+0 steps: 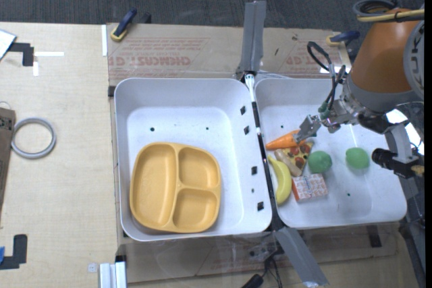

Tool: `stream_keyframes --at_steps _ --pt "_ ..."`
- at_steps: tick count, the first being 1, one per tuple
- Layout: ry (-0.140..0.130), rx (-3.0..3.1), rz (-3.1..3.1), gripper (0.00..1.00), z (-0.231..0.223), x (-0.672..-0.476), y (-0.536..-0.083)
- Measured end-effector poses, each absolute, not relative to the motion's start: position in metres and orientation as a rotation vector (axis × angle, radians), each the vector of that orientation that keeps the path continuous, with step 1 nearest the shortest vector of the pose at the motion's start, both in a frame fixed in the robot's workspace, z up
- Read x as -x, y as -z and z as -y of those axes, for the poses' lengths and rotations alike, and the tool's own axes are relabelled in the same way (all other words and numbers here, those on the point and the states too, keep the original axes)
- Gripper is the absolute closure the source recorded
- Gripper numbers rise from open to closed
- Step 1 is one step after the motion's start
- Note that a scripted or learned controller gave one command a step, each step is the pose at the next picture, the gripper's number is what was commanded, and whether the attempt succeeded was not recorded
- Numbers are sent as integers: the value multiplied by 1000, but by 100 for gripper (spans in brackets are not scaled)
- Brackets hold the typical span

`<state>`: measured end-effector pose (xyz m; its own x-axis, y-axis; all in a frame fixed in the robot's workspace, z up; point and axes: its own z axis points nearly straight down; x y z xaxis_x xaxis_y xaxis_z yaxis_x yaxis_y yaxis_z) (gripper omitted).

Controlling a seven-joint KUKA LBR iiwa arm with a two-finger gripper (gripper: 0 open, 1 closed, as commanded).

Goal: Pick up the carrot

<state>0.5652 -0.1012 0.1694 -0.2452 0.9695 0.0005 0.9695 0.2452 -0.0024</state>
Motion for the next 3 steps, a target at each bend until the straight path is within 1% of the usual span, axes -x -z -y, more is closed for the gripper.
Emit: stream_keyframes --at_steps 1,2,3 --pt "-3 2372 2059 0 135 -552 -184" --pt "-5 2373 2057 100 136 -552 -192" --pt "-5 2373 2057 0 136 -552 -192"
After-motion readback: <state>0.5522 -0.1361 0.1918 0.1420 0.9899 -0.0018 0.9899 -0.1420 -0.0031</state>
